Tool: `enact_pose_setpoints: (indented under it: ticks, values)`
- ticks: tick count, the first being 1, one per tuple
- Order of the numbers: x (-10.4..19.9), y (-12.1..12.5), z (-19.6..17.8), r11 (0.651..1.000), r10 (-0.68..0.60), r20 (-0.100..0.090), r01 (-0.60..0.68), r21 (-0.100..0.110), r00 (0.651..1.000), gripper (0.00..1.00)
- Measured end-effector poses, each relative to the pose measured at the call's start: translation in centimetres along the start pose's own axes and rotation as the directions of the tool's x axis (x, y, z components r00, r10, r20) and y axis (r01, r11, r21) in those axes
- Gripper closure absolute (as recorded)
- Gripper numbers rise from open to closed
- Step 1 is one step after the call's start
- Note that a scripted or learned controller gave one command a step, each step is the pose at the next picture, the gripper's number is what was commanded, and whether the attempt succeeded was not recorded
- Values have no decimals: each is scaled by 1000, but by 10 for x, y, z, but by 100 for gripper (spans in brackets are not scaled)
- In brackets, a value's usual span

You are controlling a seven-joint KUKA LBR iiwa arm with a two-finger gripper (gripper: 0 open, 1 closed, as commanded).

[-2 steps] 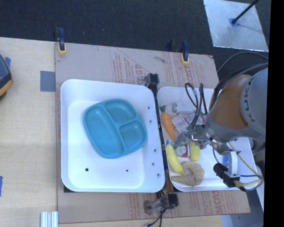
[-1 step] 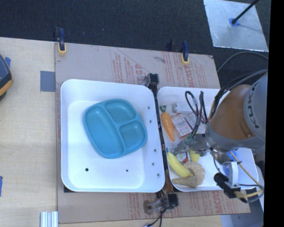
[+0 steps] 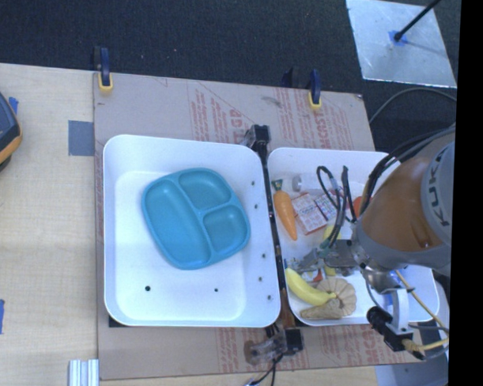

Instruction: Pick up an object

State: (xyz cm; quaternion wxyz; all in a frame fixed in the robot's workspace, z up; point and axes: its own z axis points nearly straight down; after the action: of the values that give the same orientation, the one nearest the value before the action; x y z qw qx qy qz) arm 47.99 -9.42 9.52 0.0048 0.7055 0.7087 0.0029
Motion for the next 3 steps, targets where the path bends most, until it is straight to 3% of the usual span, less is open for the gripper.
enact_pose_setpoints:
  ticks: [1,2,3]
  values:
    - [-11,66,1,1000,0,-3,0,7,1000,0]
    - [-14,68,-11,1000,-1,5,1,0,1000,100]
    - [37,7,-97,1000,0,-4,0,14,1000,100]
